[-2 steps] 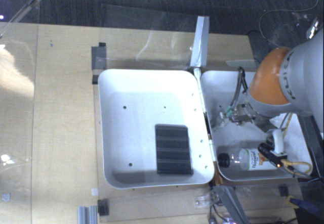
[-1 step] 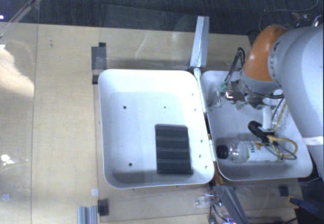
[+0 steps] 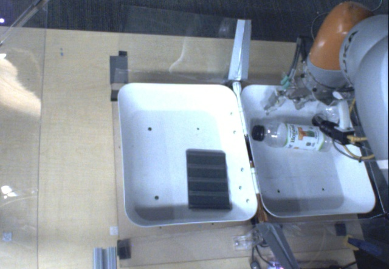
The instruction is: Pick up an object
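Fingers on the gripper (image 3: 285, 93) are spread apart and grasp nothing; it hangs low over the far end of the right bin (image 3: 304, 201), its tips pointing down toward the white floor. Just beside it, toward the near side, a clear plastic bottle (image 3: 292, 136) with a black cap lies on its side across the bin, cap toward the middle divider, apart from the gripper. That is probably the target, and a round body lying flat may roll if nudged. In the left bin (image 3: 140, 104) a black ribbed block (image 3: 207, 179) rests flat near the front wall, well apart from the arm (image 3: 340, 37).
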You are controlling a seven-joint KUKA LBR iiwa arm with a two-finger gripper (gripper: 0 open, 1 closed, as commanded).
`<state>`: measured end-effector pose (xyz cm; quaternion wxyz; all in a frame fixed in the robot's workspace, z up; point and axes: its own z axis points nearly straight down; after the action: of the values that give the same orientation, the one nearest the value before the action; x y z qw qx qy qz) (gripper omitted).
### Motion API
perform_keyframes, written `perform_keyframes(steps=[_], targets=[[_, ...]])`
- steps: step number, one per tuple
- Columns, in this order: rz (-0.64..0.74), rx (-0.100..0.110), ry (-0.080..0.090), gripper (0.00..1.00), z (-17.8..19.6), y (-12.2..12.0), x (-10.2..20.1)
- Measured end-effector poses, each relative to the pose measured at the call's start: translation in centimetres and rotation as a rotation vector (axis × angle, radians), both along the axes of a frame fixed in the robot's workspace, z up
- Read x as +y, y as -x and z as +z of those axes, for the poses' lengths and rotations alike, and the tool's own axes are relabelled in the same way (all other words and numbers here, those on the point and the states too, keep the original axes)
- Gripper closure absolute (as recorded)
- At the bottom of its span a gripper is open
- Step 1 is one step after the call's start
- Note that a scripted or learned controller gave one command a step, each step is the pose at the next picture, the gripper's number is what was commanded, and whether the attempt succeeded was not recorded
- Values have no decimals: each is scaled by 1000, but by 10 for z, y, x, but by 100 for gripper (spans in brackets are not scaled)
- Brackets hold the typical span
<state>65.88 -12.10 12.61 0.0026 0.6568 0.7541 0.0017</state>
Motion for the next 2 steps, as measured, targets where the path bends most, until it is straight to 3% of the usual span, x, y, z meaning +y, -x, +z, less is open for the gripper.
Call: perform_keyframes(steps=[1, 2], targets=[[-16, -3, 1, 0, -38, 43, -14], [113, -1, 1, 0, -17, 40, -83]])
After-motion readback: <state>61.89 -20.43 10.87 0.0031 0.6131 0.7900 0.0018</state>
